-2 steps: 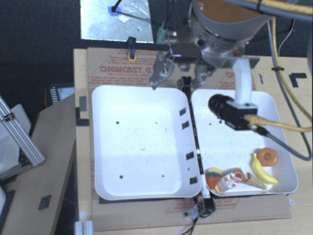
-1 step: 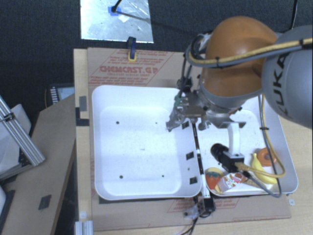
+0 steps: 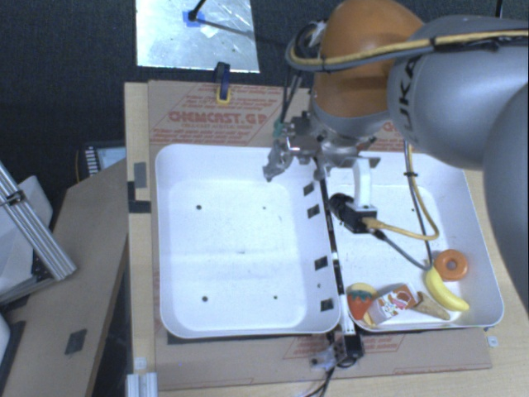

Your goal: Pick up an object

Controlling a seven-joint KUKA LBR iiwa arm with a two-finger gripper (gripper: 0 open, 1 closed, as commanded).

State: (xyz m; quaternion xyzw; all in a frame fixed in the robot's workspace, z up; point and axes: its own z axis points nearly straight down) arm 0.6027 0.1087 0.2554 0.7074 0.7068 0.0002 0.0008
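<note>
dark floor (image 3: 66, 56) | shiny sheet (image 3: 196, 21) top | brown cardboard (image 3: 216, 116) underlay

landmark: divider (image 3: 329, 246) between the bins. left of divider: wide open floor across whole left bin (image 3: 231, 255), only the low rim to clear. right of divider, near end: crowded row along front wall of right bin (image 3: 491, 273), round orange-red thing (image 3: 360, 301) just beside divider, packet (image 3: 390, 303) touching it, then banana (image 3: 445, 291), orange ring (image 3: 451, 264) just behind banana. mid-length right of divider: some bare floor, partly under arm (image 3: 450, 81). far end of divider: roofed by arm, approach from above blocked there.
</note>
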